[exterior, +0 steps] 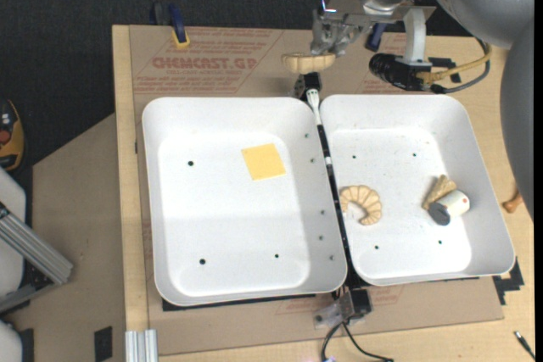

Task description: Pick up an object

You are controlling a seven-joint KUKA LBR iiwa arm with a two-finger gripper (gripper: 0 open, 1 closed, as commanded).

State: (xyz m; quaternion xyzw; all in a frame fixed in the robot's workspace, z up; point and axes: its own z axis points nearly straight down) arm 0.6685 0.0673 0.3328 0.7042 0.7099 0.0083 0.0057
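My gripper (327, 49) hangs high over the far edge of the bench, above the seam between the two bins. A pale tan oblong piece (307, 62) sits crosswise right at its fingertips, and the fingers look shut on it. On the floor of the left bin (161, 182) lies a flat yellow square (263, 161). In the right bin (475, 140) a tan croissant-shaped thing (362, 203) rests near the left wall. Toward that bin's right side a small cluster lies together: a tan wedge (439, 187), a white cylinder (456, 203) and a dark grey lump (439, 215).
A brown board (212, 59) with red lettering lies under both bins. A blue and yellow clamp (176, 23) grips its far left edge. A small black and white clip (308, 86) sits at the far end of the seam between the bins.
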